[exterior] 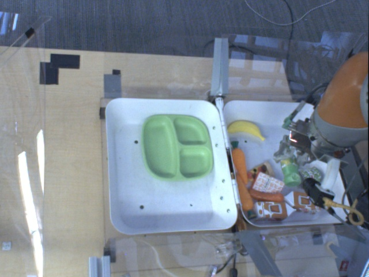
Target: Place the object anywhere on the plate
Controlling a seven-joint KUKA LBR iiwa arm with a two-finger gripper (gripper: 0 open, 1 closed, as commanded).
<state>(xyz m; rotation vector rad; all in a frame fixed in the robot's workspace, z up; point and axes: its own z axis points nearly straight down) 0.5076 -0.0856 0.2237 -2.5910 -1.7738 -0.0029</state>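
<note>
You are looking at the tool [293, 149] hanging low over the right-hand bin [271, 109], deep among the clutter, presumably because that is where the objects to choose from are lying. Whether it is gripping anything you cannot tell; the wrist is hiding that part.

Just below the tool a green item [291, 175] is lying, perhaps the thing being reached for, though that is only a guess. Toward the bin's far side from the tool, a banana [247, 130] is resting near the top, and a carrot [241, 178] is lying along the divider. Small printed packets [268, 196] are crowding the bin's lower end.

The green plate [176, 147] is sitting well apart from the tool, in the left bin [128, 172], its three compartments waiting. No object is on it yet.
</note>
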